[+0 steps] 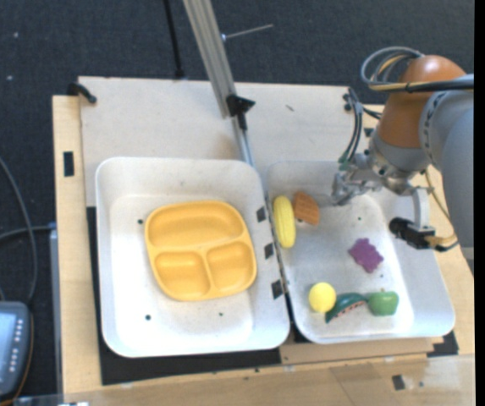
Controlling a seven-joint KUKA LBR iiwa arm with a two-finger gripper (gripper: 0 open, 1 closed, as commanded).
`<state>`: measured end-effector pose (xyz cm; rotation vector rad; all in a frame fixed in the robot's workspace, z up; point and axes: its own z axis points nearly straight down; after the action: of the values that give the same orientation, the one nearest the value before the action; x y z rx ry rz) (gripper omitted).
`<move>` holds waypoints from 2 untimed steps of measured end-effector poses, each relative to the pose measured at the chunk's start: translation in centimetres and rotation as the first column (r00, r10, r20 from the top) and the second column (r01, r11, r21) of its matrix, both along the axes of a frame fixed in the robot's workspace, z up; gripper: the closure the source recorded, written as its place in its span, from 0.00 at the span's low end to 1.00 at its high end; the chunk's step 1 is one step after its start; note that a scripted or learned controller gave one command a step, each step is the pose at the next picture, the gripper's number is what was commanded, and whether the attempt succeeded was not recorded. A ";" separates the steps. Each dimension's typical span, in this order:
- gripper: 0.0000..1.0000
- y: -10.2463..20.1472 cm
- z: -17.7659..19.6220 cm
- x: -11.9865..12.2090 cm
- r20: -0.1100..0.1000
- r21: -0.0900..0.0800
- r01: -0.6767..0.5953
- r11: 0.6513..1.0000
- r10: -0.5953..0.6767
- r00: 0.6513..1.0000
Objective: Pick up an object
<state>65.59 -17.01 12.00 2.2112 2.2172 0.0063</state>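
Objects: several small toys lie in the right bin (411, 307), all apart from the hand (349, 186).
Hand: it hangs over the far part of the right bin, at the end of the grey arm (445, 142) with its orange band; how it is set cannot be told.
Orange piece (305, 209): nearest the hand, just to its left and slightly nearer the camera.
Yellow corn (284, 221): touching the orange piece's left side, by the bin wall.
Purple block (366, 255): in front of the hand.
Yellow ball (322, 297): farther forward, beside a dark green piece (348, 305) and a green pepper (383, 303).
Left bin (119, 311): holds a yellow divided tray (200, 249), well left of the hand.
Desk (140, 117): carries both bins.
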 end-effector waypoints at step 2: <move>1.00 -0.1 10.2 1.3 -0.003 0.003 -0.002 1.000 0.002 1.000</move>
<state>66.84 -17.13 22.18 2.2118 2.2227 0.0060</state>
